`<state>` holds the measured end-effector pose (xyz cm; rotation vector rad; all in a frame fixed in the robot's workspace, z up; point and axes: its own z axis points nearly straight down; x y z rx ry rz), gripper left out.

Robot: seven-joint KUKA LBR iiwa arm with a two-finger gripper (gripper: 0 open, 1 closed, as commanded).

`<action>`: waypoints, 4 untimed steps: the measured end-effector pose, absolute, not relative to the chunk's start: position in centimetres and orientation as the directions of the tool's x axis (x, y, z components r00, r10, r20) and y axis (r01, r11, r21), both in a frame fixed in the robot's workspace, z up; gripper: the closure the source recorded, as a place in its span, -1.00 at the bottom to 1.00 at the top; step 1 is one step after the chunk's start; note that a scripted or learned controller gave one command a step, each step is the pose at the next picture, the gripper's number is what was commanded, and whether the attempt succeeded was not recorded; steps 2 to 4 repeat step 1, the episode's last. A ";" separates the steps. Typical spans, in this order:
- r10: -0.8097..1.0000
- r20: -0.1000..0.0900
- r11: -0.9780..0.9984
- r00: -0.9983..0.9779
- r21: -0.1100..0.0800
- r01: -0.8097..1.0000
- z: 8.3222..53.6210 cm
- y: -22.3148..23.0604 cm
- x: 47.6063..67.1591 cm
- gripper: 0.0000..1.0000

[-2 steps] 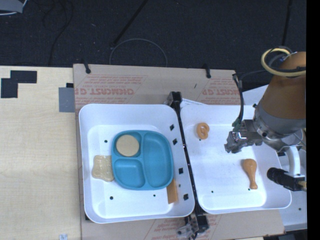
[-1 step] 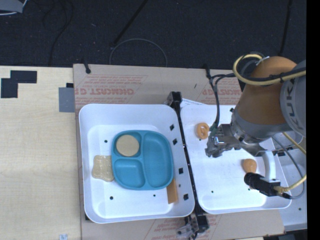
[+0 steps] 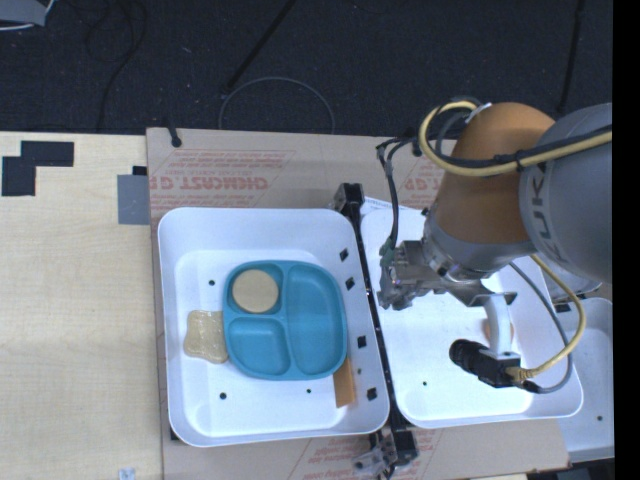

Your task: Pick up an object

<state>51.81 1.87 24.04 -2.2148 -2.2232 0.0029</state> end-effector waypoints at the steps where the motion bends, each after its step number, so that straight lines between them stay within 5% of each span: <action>1: 1.000 0.001 0.005 -0.005 -0.004 1.000 24.2 7.3 51.7 1.00; 4: 1.000 0.001 0.005 -0.005 -0.004 1.000 24.2 7.3 51.7 1.00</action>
